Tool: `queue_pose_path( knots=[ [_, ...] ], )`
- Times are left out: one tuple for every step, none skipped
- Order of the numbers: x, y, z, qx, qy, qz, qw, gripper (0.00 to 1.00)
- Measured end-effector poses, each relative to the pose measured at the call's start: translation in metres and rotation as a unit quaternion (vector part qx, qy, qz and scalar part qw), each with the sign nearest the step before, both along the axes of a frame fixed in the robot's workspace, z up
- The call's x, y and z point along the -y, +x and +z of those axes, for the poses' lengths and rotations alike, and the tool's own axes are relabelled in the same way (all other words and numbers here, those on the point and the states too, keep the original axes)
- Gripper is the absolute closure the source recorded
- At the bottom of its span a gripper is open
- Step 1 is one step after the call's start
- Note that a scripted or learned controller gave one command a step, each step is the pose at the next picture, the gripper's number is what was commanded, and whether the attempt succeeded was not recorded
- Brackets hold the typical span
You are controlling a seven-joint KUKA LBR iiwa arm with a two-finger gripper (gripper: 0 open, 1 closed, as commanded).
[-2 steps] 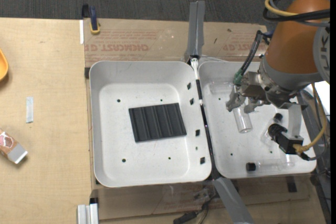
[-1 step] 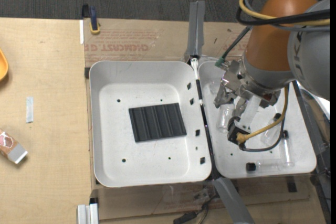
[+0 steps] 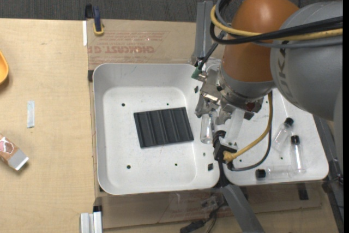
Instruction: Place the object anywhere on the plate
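A dark ribbed rectangular plate (image 3: 163, 127) lies flat in the middle of the left white bin (image 3: 109, 117). My gripper (image 3: 210, 117) hangs over the rim between the two bins, just right of the plate's right edge. A clear tube-like object (image 3: 206, 131) shows directly beneath the gripper, upright; whether it is gripped is hidden by the wrist. Three clear syringes with black ends lie in the right bin (image 3: 319, 169): one (image 3: 284, 132) near its middle, one (image 3: 296, 151) beside it and one (image 3: 279, 173) along the front wall.
The arm's orange band and grey body (image 3: 262, 41) cover the back of the right bin. A yellow cable (image 3: 256, 139) loops under the wrist. On the bench at the left lie a small white strip (image 3: 30, 114) and a wrapped packet (image 3: 13, 153). A clamp (image 3: 97, 20) sits at the back.
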State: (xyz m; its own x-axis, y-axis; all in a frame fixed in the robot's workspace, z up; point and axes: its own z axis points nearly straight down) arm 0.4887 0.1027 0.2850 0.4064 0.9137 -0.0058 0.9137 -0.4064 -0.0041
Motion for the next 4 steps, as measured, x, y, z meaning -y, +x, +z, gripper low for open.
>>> queue_pose_path(
  knots=[
    [-0.042,-0.012,-0.030,0.000,0.0001,0.031,0.9995,1.00],
    [-0.025,-0.011,0.024,0.002,0.0003,0.018,0.9998,1.00],
    [-0.062,-0.012,-0.056,0.000,-0.0001,-0.022,0.9997,1.00],
    [-0.062,-0.012,-0.056,0.000,-0.0001,-0.023,0.9997,0.00]
  ],
)
